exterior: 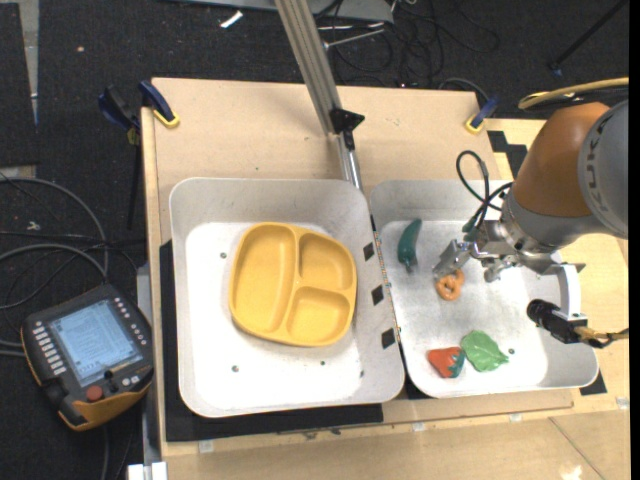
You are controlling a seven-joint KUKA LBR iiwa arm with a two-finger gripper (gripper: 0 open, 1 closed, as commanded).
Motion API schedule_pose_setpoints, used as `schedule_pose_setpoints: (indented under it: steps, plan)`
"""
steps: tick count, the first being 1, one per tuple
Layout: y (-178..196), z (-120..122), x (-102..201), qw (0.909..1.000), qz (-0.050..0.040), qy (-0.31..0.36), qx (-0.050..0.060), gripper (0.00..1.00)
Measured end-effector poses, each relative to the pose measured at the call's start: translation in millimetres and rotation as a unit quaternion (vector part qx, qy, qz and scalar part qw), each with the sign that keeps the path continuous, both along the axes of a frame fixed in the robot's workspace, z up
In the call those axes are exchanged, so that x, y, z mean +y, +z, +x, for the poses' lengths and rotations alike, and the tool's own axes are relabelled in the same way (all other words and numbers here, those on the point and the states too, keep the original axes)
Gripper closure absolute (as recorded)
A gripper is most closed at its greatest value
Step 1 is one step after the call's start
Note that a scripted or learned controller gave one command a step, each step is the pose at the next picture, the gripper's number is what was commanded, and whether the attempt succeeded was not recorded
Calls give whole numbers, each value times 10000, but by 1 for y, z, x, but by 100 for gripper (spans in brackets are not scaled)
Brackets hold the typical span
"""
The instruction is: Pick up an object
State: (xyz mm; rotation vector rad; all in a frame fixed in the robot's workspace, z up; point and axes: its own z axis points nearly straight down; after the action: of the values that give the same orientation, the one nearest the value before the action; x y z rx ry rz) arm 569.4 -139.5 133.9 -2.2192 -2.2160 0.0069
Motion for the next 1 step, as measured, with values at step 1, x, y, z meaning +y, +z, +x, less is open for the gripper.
schedule_pose_setpoints:
  steps: [1]
  plan:
    - [-40, 0, 0, 10000, -6, 5, -33, 0]
